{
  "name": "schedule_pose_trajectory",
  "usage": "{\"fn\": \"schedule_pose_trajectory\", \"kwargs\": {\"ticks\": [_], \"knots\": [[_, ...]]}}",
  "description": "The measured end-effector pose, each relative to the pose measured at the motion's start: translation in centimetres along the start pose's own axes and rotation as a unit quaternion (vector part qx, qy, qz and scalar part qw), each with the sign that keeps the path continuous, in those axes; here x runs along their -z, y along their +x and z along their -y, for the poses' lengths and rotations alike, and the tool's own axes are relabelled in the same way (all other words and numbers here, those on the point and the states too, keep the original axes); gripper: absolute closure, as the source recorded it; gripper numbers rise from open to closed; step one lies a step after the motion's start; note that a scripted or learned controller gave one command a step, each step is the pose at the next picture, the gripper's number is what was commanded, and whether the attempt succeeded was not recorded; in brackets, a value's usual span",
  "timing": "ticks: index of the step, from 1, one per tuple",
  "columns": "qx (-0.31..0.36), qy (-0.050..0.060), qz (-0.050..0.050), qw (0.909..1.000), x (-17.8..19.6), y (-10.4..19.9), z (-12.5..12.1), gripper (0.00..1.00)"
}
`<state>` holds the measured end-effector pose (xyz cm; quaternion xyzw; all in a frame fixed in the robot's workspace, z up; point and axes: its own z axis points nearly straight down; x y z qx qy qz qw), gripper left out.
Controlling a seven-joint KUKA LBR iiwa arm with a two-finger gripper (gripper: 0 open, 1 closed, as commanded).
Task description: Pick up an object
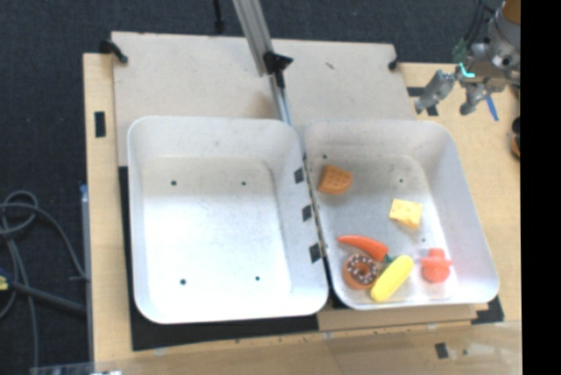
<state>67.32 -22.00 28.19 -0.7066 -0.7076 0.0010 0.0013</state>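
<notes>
While no object has yet been lifted, we judge the task to be at its very start. Reading from the left, we see the left bin (219,215) resting on the surface (101,189), touching the right bin (460,189) along their shared wall. A slanted aluminium rail (245,1) runs down from the top edge toward the joint between the two bins.

All candidate objects lie in the right bin. Nearest the dividing wall sits a small orange-brown block (334,180). Toward the near wall we find a red chili pepper (363,245), with a brown doughnut-like ring (358,270) just beside it and a yellow corn-shaped piece (392,277) touching or nearly touching both. A yellow cheese wedge (405,213) sits apart, near the bin's middle. A small red object (436,266) lies close to the right wall.

Further right, the end effector (456,93) hangs outside the right bin, beyond its far right corner and well apart from every object. We read its fingers as spread, with nothing between them. Approach, descent, closing and lifting all remain to be done.
</notes>
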Motion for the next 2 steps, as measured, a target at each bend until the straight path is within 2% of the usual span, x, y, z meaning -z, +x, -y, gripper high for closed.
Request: {"fn": "schedule_pose_trajectory", "kwargs": {"ticks": [1, 2], "knots": [[0.001, -0.002, 0.002, 1.0000, 0.4, -0.1, 0.0, 0.00], [0.002, -0.001, 0.002, 1.0000, -3.8, -0.1, -0.2, 0.00]]}}
